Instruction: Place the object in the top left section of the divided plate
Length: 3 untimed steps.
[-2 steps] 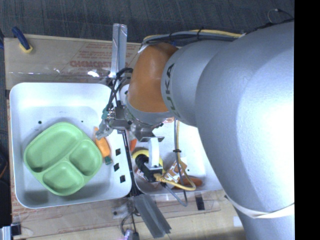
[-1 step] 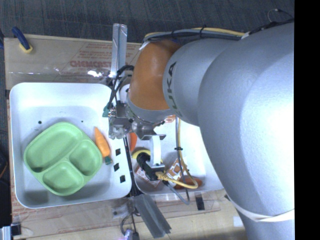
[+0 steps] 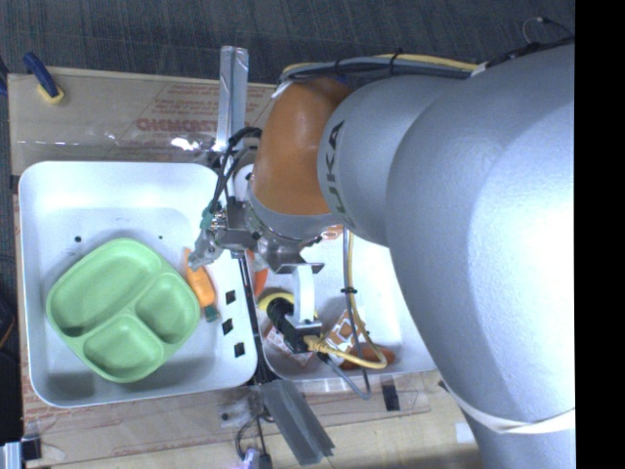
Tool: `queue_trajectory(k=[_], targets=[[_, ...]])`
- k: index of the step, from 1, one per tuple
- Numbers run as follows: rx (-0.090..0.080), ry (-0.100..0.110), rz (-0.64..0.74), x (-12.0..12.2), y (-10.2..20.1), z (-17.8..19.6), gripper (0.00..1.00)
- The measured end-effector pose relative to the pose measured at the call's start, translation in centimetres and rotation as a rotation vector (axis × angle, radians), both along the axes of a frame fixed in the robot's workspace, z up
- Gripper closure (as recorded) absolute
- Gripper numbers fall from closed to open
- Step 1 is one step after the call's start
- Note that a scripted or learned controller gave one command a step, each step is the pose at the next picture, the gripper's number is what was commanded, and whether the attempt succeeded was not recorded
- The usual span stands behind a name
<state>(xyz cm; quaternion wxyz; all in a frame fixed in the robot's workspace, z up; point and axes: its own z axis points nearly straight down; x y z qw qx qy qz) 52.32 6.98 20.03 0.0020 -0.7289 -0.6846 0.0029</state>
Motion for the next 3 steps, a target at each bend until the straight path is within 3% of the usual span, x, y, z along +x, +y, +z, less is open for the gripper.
queue_trajectory(k=[1,2,3], targets=[[-0.001,-0.002,-0.015,4.1,5.2,-5.7,0.00],[-0.001,0.000,-0.010,4.1,5.3,-4.7,1.00],[0.000,-0.004,-0.203,2.8,9.8,5.4,1.00]])
